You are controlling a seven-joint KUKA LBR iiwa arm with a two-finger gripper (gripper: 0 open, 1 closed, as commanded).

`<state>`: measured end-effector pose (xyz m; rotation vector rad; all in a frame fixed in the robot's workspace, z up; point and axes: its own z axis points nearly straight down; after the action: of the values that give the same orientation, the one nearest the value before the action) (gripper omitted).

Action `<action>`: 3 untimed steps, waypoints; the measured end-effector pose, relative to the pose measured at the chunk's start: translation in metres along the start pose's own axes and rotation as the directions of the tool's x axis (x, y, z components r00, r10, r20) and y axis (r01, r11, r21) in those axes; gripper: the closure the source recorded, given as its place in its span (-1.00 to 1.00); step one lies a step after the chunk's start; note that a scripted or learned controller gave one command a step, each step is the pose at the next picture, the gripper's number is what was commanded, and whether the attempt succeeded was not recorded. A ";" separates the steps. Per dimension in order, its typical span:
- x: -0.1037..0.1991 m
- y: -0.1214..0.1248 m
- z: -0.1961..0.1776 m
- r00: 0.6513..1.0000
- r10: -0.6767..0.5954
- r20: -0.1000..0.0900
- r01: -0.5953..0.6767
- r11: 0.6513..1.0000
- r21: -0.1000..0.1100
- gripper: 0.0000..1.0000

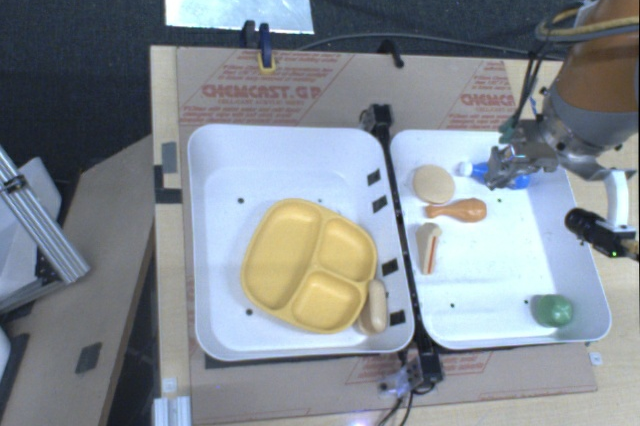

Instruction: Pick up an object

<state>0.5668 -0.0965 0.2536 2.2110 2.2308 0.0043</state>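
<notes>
Seen from above at a slant, a cardboard-covered table (300, 84) carries two shallow white bins side by side. The left bin (225, 164) holds a yellow divided tray (305, 264) with three compartments, lying flat near the bin's middle. A pale bread roll (375, 306) rests against the tray's lower right corner, close to the bin's right wall.

The right bin (500, 314) holds several small things. A round tan bun (434, 183) lies in its upper left part. Just below it lies an orange-brown drumstick-shaped toy (458, 210), its thin end pointing left. Below that sits a hot-dog-shaped piece (428, 247), standing lengthwise near the bin's left wall. A green rounded object (552, 310) rests well apart from these, in the lower right corner. A blue-and-white object (480, 171) lies near the bin's upper edge, just right of the bun.

The grey arm with its orange band reaches in from the right, and its hand (508, 166) hangs low over the upper part of the right bin, right at the blue-and-white object and seemingly touching it. How that hand is set, and whether it grips anything, cannot be told from this angle.
</notes>
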 end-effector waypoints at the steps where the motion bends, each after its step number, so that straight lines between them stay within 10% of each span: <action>1: 0.045 -0.010 -0.002 1.000 0.000 0.000 0.000 1.000 0.001 1.00; 3: 0.143 -0.042 0.007 1.000 0.001 0.000 -0.001 1.000 0.004 1.00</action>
<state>0.5239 0.0457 0.2466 2.2136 2.2318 0.0005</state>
